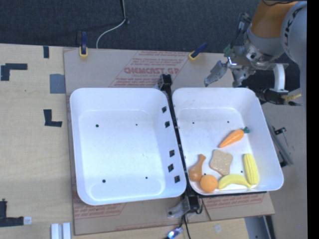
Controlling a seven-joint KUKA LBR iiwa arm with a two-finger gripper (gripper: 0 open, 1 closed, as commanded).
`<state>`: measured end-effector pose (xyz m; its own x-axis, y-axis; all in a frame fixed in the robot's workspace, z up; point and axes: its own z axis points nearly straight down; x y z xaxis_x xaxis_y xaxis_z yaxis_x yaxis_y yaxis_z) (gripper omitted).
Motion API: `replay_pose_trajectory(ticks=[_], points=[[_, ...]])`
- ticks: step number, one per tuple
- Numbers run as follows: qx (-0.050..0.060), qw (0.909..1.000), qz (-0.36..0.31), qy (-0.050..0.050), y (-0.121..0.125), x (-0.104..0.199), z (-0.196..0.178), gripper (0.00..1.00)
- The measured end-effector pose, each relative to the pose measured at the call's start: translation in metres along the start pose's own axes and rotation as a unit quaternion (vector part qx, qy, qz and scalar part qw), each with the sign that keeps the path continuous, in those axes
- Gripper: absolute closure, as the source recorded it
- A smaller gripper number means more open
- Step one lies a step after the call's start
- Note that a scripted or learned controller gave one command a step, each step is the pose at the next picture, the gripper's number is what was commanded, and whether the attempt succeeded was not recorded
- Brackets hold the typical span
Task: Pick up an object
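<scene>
Several toy foods lie in the near right corner of the right bin (199, 106): a carrot (232, 137), a bread slice (221, 162), a corn cob (250, 169), a banana (233, 181), an orange (208, 183) and a drumstick (198, 168). My gripper (228, 76) hangs above the far edge of that bin, well away from the foods. It is open, with nothing between its fingers.
The left bin (119, 148) sits beside the right one, joined by a black clip strip (170, 133). Both rest on a cardboard sheet (144, 68) held by clamps. A white cable (112, 29) runs along the back.
</scene>
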<state>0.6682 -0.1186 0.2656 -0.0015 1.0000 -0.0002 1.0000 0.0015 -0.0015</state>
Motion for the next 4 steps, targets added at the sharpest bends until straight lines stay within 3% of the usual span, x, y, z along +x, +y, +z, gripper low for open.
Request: replay_pose_trajectory(ticks=[1,2,3,4], points=[[-0.003,1.0000,-0.001,0.000,0.001,0.007,-0.060,0.00],[0.000,1.0000,-0.001,-0.001,0.000,0.007,-0.066,1.00],[0.009,1.0000,0.002,0.002,-0.070,0.014,0.073,1.00],[-0.001,1.0000,-0.001,0.001,-0.118,0.054,-0.005,1.00]])
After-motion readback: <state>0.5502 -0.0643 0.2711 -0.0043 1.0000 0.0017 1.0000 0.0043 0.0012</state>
